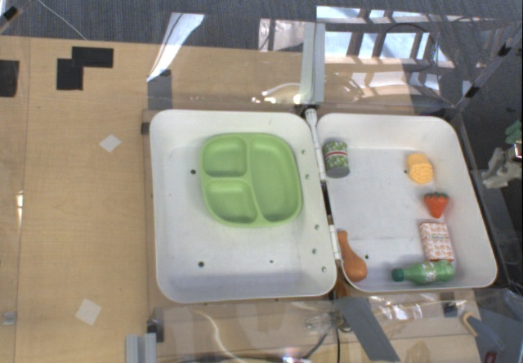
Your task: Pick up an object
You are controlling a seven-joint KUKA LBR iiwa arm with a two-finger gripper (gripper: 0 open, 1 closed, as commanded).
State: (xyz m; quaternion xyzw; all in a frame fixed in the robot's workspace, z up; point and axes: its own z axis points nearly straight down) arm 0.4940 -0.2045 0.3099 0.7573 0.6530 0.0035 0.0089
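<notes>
Lying in right bin [384, 128]: green bottle [423, 273].

2 bins [176, 190], 1 green plate [249, 178], 6 toy foods [435, 240].

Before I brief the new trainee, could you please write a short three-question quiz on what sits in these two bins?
1. True or false: the green divided plate lies in the left bin.
2. Which item lies nearest the right bin's front edge? A) yellow corn piece B) green bottle C) small can
3. Fill in: the small can stands beside the ____ between the bins.

Key: 1 true; 2 B; 3 divider. The divider runs next to the can.
</notes>
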